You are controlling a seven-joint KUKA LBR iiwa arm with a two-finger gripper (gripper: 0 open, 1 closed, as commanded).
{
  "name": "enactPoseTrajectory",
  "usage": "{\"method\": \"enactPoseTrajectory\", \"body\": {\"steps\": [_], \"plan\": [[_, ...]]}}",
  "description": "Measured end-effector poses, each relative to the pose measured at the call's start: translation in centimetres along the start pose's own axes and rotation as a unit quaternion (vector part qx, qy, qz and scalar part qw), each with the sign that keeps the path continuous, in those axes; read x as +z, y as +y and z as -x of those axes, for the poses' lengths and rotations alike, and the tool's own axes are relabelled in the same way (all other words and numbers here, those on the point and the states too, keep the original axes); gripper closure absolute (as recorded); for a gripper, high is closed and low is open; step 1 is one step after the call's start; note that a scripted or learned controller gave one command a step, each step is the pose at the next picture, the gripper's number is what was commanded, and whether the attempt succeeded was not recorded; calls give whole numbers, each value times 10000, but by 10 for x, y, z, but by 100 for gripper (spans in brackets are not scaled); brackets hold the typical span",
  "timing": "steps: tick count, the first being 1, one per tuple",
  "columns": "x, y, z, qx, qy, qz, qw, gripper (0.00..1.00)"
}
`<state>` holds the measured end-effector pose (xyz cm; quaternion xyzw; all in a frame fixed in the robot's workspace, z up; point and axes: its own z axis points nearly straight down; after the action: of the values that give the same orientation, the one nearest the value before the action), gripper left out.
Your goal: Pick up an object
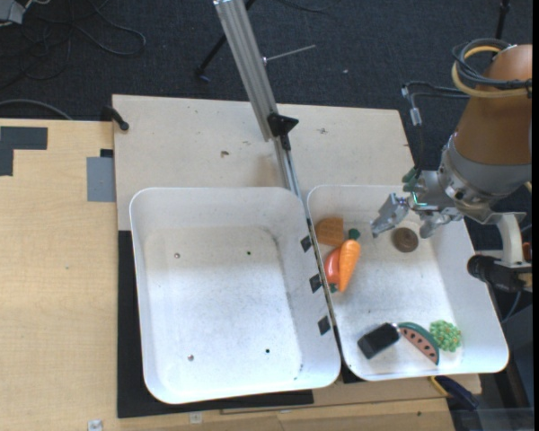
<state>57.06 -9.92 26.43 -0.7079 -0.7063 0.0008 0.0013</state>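
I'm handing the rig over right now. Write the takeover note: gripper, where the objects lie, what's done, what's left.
Gripper: over the upper part of the right bin, fingers spread, nothing between them.
Objects, all in the right bin: small brown round piece beside the fingertips; carrot and brown block against the left wall; black block, watermelon slice and green broccoli-like piece near the front edge.
Done: nothing lifted.
Left: close on one object, probably the brown round piece, and raise it.
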Motion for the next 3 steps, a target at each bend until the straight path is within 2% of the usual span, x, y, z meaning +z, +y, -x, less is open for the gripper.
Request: {"method": "enactPoseTrajectory", "body": {"steps": [3], "plan": [[138,12,0,3,1,-24,10000,0]]}}
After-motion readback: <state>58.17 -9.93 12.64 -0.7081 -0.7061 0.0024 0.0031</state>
